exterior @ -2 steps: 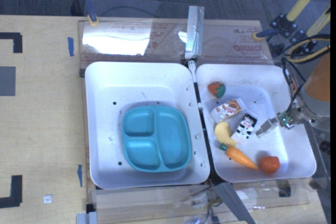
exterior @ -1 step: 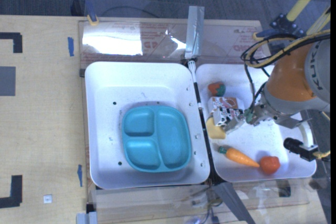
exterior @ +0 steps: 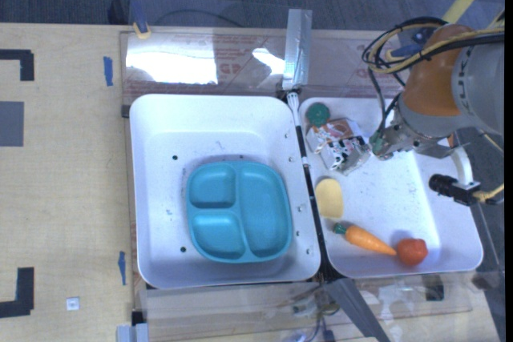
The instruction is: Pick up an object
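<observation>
The tomato (exterior: 412, 251) and carrot (exterior: 365, 238) are being left below the claw (exterior: 346, 152); the lemon (exterior: 329, 197) lies nearer it. Reach step judged under way. Claw state cannot be told. Next, a descent is being called for.

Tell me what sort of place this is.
Probably a robot grasping test bench: a grey arm reaches over two white bins, holding a blue divided plate and toy food such as a carrot.
</observation>
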You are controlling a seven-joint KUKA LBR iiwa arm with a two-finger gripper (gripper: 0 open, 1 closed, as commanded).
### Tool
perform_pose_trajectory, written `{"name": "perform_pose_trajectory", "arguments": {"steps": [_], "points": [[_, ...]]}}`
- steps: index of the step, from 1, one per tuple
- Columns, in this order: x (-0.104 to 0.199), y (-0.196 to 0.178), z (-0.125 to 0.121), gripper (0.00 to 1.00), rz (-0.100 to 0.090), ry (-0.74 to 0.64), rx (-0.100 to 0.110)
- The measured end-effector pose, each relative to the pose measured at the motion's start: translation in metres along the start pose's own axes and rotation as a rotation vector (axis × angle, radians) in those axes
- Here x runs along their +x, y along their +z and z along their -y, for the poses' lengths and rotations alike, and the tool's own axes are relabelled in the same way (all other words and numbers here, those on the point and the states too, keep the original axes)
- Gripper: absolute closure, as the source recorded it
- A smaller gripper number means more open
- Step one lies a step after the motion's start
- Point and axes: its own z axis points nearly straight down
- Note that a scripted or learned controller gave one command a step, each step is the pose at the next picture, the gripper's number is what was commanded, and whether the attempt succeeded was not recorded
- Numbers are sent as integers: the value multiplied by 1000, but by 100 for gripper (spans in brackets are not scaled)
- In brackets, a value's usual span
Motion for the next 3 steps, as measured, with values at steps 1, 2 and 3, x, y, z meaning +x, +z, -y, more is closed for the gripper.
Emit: {"name": "perform_pose_trajectory", "arguments": {"steps": [1,2,3], "points": [[-56,0,-39,0,1,12,1],[-6,1,-54,0,3,94,12],[-6,-10,-52,100,2,93,19]]}}
